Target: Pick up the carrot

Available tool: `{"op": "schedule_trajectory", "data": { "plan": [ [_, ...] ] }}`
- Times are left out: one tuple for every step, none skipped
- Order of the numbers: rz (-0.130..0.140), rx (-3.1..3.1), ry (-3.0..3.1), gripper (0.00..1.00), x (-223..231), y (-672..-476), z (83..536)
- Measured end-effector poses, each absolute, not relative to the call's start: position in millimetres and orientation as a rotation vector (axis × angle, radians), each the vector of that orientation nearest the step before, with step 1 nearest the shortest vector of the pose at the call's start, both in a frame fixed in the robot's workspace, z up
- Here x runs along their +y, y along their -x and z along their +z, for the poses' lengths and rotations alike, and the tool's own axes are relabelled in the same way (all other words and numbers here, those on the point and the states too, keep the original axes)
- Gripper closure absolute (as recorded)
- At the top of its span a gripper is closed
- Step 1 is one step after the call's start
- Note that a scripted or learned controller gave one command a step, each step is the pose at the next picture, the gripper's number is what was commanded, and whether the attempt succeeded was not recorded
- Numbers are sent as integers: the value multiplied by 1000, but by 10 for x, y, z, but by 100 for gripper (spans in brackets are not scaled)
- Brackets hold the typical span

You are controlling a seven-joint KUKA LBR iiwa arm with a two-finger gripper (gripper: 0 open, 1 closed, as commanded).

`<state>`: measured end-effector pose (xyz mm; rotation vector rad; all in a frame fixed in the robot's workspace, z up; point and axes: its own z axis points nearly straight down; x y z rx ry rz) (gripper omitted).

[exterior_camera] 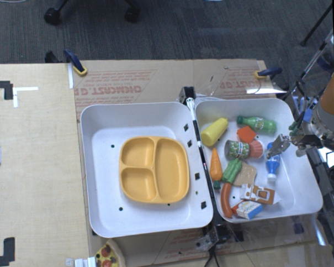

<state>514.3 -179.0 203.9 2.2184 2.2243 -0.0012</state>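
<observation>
The claw (285, 143), whose grip I cannot tell, risks snagging clutter because the carrot (215, 165) lies far left beyond the can (238, 149).

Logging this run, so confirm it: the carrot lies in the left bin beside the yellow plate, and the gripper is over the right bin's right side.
Not quite. The camera view shows the carrot in the right bin, against its left wall. The yellow plate sits alone in the left bin. The gripper is over the right bin's right side, as stated.
</observation>
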Motion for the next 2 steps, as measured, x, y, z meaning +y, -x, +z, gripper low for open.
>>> {"op": "schedule_trajectory", "data": {
  "plan": [
    [-2, 2248, -2193, 0, -869, -5536, 2160],
    [-4, 2218, -2226, 0, -77, -5473, 1904]
  ]
}}
